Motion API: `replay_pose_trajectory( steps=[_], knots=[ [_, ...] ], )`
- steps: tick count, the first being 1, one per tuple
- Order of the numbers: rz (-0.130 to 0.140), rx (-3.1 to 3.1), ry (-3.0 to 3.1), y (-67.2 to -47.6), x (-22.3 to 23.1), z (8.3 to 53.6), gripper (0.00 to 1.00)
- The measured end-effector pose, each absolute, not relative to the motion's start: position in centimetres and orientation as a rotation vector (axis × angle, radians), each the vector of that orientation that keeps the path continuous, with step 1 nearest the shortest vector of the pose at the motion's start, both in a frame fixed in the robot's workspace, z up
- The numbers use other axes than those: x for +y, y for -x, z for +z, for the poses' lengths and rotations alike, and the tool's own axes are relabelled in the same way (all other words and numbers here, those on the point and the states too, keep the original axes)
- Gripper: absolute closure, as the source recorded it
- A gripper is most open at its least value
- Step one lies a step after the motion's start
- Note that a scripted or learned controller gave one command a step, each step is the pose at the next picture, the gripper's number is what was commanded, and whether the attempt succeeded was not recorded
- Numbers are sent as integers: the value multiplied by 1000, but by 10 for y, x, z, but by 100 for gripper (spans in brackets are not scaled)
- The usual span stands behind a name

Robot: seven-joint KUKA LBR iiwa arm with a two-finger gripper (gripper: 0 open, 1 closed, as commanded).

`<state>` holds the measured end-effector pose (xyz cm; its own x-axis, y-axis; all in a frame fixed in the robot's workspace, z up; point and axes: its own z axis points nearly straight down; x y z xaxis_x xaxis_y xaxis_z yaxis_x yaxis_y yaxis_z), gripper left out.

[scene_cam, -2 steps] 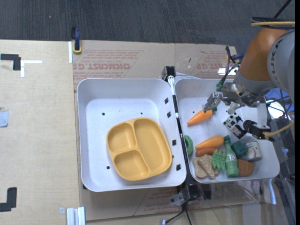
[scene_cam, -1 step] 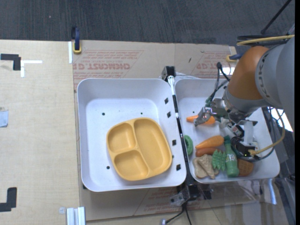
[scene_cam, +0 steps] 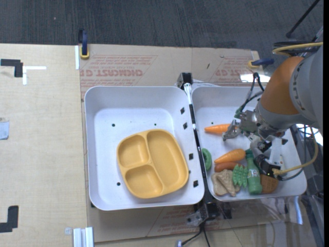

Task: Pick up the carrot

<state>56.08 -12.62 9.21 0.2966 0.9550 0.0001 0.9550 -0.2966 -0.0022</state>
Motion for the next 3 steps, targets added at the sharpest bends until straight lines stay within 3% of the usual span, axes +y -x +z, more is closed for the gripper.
replay_pose_trajectory(
  steps=[1, 2, 3],
  knots=[
    [0, -1673, 2659, -511, -104, 92, 0],
    [3, -1265, 2875, -534, -106, 92, 0],
    [6, -940, 2997, -590, -121, 92, 0]
  ],
)
